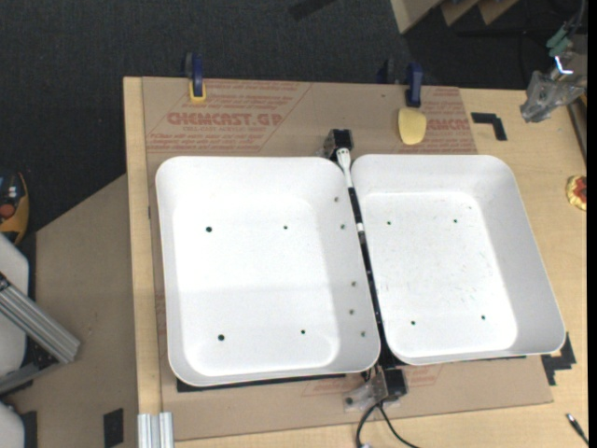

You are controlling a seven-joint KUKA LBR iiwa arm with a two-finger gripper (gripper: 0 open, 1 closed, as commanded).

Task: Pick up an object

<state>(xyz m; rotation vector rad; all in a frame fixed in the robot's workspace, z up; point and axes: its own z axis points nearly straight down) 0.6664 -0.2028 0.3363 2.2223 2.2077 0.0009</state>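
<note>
While side by side, two white bins (256, 180) touch the bench (308, 110).

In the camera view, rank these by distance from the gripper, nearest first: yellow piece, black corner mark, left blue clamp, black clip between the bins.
From the gripper, at the far right corner:
1. Black corner mark, on the bench just left of it.
2. Yellow piece, behind the right bin.
3. Black clip, at the far end of the gap between the bins.
4. Left blue clamp, on the far left edge.
</note>
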